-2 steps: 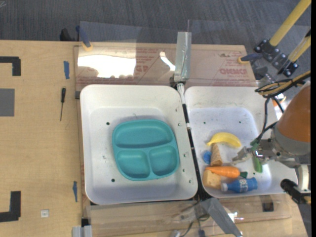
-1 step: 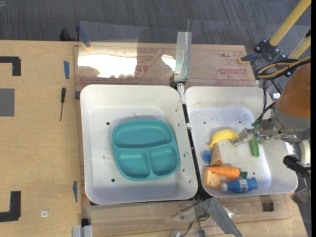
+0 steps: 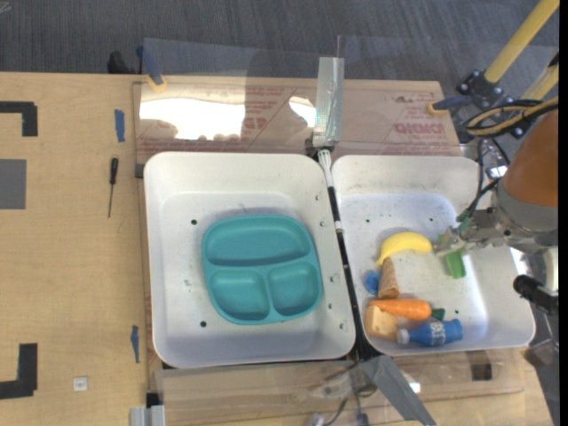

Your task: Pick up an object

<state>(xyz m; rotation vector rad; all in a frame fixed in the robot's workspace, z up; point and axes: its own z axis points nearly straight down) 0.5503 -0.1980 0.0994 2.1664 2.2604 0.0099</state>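
Observation:
The right bin [image 3: 497,322] holds several small objects. A yellow banana [image 3: 406,243] lies near its middle, with a brown cone-shaped piece [image 3: 389,277] just below it. An orange carrot [image 3: 405,309] rests on a tan block [image 3: 378,323], and a blue bottle [image 3: 432,333] lies at the front. My gripper [image 3: 453,245] reaches in from the right, low over the bin's right half. A small green object [image 3: 455,265] sits right at its tip, touching or nearly touching it. The view does not settle whether the green object is gripped.
The left bin [image 3: 169,238] carries a teal divided plate [image 3: 261,268]. A metal divider post [image 3: 328,100] stands behind the seam between the bins. Yellow and black cables [image 3: 497,105] hang at the back right. A screwdriver [image 3: 113,183] lies on the wooden bench at left.

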